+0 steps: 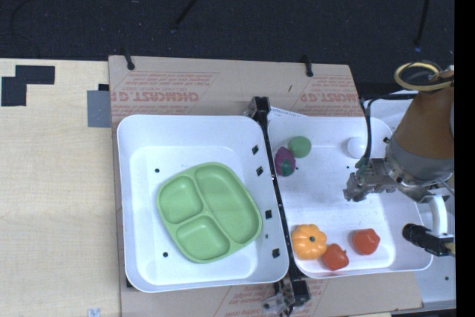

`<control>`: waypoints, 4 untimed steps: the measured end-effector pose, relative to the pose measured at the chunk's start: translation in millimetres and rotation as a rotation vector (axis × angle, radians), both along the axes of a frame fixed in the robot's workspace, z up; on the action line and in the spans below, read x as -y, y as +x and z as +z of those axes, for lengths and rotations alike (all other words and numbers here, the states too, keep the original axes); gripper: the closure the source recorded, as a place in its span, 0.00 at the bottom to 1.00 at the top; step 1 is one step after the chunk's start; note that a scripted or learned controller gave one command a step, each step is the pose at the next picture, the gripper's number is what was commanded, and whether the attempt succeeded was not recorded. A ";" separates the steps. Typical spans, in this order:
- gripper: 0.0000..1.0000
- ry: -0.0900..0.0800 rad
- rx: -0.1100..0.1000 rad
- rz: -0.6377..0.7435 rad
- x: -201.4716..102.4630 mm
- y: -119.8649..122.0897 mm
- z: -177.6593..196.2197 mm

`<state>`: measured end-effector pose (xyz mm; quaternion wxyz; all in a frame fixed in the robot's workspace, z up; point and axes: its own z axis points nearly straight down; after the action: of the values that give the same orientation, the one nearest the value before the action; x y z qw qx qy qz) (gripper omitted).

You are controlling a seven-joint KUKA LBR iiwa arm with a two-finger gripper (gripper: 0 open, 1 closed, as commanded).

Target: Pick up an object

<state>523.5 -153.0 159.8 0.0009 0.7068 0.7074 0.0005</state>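
The right bin (pixel 326 182) holds several small toys. A green ball (pixel 300 146) and a purple piece (pixel 284 160) lie near its left wall. A small white ball (pixel 355 146) rests toward the back right. An orange pumpkin-like piece (pixel 309 241), a red piece (pixel 335 257) and a second red piece (pixel 365 241) lie along the front. My gripper (pixel 358 189) hangs over the bin's right part, between the white ball and the front red piece, touching none of them as far as I can see.
The left bin (pixel 141 152) holds a green divided plate (pixel 208 211). A black divider (pixel 269 182) runs between the two bins. The arm's body (pixel 423 137) covers the right bin's right wall. Cardboard lies under both bins.
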 end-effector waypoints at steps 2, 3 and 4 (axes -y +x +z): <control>1.00 0.000 0.000 0.000 3.1 8.9 93.5; 1.00 0.003 -0.005 0.003 -52.8 8.0 99.1; 1.00 0.003 -0.007 0.003 -111.3 2.6 85.9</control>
<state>526.1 -41.7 245.8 -0.0024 0.7058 0.7084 -0.0009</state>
